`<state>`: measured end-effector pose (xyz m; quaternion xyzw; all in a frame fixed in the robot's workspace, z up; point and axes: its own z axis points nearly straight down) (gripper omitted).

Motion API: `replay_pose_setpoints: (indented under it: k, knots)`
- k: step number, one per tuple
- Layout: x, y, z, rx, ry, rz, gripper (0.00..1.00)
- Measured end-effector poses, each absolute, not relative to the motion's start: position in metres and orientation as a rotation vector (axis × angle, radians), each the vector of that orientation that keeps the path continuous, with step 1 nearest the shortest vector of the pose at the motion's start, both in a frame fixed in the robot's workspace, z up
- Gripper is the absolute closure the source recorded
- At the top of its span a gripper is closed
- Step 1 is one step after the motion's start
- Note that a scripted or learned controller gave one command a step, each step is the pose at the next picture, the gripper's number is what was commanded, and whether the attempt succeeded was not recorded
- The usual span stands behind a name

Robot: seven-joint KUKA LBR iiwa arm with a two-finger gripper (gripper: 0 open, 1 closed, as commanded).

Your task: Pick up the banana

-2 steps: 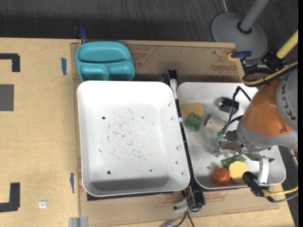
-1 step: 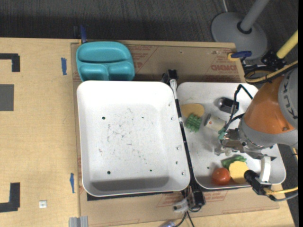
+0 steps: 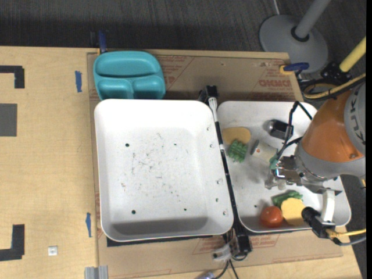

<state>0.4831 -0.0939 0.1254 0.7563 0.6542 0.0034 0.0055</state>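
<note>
- Tomato (image 3: 271,215) and a yellow piece (image 3: 293,212), judged to be the banana, are seen touching at the near wall of the right bin (image 3: 250,182).
- Just beyond them the gripper (image 3: 282,172) is held; whether it is open or closed cannot be told.
- With the two crowded so, the tomato could be grabbed instead, or the banana knocked against the wall.

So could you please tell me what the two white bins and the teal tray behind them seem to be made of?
Left bin: looks like moulded plastic, smooth and slightly glossy, with rounded corners; dark scuffs mark its floor.
Right bin: apparently the same white plastic, with a soft sheen.
Teal tray: probably plastic too, with rounded moulded compartments and an even, satin colour.
</note>
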Motion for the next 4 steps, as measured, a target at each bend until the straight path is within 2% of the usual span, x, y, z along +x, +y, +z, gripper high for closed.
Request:
replay_pose_setpoints:
  k: [4]
  knots:
    - [0.486, -0.094, 0.164, 2.358, 2.047, 0.015, 1.0]
